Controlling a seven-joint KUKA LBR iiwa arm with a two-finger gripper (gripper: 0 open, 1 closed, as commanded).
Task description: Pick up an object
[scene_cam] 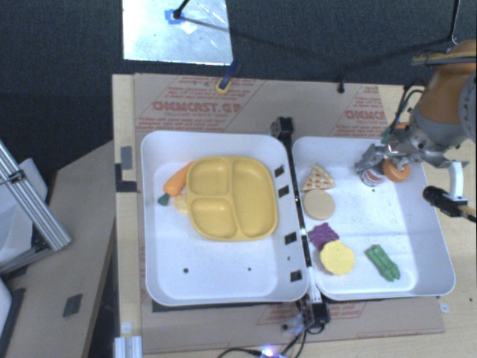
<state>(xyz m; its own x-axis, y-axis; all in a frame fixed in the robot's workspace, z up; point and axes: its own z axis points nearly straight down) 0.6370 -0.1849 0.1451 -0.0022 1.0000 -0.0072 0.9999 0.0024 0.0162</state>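
My pincer [375, 162] hangs low over the far end of the right bin [436, 233], and I cannot tell how it is set. An orange round piece [396, 171] lies just beside it, not visibly gripped. Nearer the divider sit a waffle wedge [317, 177], a tan disc [319, 204], a purple piece [323, 235], a yellow disc [337, 258] and a green pod [382, 262]. The left bin [160, 200] holds a yellow tray [227, 198] with a carrot [176, 180] touching its left edge.
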